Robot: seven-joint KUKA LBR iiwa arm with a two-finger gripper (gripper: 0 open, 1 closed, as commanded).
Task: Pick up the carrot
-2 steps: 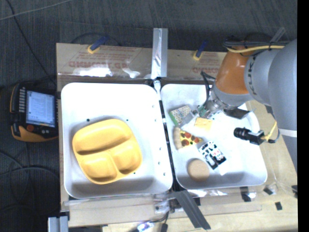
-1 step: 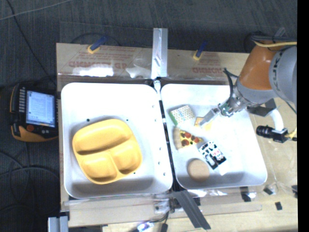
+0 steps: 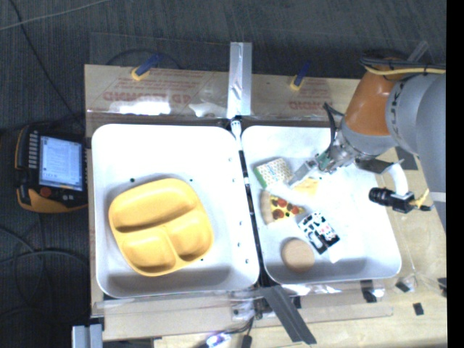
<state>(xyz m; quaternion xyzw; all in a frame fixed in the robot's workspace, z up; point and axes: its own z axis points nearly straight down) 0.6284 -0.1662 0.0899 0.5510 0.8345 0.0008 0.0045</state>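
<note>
Although reddish print runs across the brown board (image 3: 167,93) behind the bins, it is too faint to read, and the lit screen of the handheld control unit (image 3: 54,167) lying on the floor at nine o'clock shows only a pale blur. The bench stands on dark grey carpet (image 3: 58,35) crossed by thin cables, with two blue-and-yellow clamps (image 3: 145,67) holding the board's far edge. The left bin (image 3: 116,267) holds a yellow divided tray (image 3: 159,225) near its middle. The right bin (image 3: 377,259) carries a loose cluster: a green-patterned block (image 3: 274,171) at eleven o'clock, a pale yellow wedge (image 3: 307,185) just beside it, a pizza-like slice with red and orange spots (image 3: 281,208) at nine o'clock, a black-and-white patterned piece (image 3: 319,231) near the centre, and a round tan disc (image 3: 296,254) at six o'clock. The arm (image 3: 417,118) enters at two o'clock, and its gripper (image 3: 326,161) hangs low over the bin at twelve o'clock, just beside the wedge; whether it is spread or closed cannot be told, and nothing is seen in its hold. Which of these pieces is the carrot cannot be told from this view.
</note>
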